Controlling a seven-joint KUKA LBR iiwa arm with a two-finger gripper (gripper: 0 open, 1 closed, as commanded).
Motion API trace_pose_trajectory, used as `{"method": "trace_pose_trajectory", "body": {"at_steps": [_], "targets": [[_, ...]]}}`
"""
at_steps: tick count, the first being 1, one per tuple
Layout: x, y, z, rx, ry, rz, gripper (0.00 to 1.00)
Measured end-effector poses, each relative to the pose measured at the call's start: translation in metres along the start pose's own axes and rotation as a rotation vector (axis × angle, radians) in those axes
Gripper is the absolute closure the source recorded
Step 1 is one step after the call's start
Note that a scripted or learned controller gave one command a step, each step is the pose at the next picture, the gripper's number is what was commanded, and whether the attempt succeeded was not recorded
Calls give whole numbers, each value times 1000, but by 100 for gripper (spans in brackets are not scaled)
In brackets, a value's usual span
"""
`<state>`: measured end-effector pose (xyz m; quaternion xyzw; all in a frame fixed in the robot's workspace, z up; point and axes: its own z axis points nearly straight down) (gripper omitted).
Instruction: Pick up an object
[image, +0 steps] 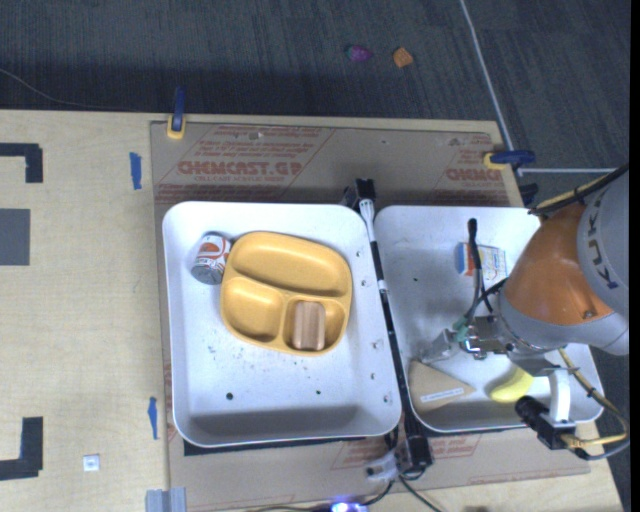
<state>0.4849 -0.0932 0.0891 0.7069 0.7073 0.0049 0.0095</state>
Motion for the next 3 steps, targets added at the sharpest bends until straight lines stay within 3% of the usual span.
{"method": "trace_pose_trajectory", "body": {"at_steps": [3], "targets": [[0,0,0,0,0,0,0]]}}
